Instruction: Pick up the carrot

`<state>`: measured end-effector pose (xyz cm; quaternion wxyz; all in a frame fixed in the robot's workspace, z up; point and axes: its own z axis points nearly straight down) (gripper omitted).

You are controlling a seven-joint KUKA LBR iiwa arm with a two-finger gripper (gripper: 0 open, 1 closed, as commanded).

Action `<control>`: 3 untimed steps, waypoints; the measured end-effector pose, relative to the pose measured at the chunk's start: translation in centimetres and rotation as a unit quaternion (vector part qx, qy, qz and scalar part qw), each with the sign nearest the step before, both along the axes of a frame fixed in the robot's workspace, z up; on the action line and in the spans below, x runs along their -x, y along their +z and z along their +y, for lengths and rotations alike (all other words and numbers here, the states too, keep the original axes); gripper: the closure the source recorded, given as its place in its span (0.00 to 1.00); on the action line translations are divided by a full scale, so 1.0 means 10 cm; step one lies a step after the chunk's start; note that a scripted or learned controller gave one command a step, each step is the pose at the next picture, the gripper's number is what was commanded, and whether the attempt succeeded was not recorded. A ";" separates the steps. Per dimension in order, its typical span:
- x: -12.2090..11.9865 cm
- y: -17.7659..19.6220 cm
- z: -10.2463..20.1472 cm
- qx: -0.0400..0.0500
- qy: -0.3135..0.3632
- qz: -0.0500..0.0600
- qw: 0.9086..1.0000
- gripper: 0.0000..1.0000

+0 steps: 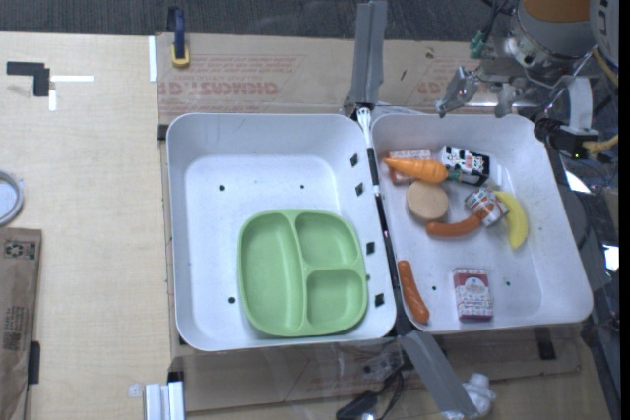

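Cardboard sheet (295,74), top centre of frame behind the bins: red printed lettering, upside down from this camera, too faint to read with certainty. Brown paper bag (18,310), lower left edge of frame: a recycling symbol is printed on it. Red packet (474,294), lower right bin area: carries a label, text too small to read.

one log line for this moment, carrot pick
phase: approach | gripper: above right bin's far edge | carrot: in right bin, untouched
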<state>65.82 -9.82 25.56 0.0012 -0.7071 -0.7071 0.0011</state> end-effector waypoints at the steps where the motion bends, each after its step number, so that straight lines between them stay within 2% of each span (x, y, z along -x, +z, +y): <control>1: 0.89 -1.43 0.05 0.000 0.039 0.000 0.999 0.00; 2: 0.95 -0.65 0.19 0.000 0.031 -0.001 1.000 0.00; 3: 0.45 -1.38 0.02 0.001 -0.087 -0.001 0.996 0.00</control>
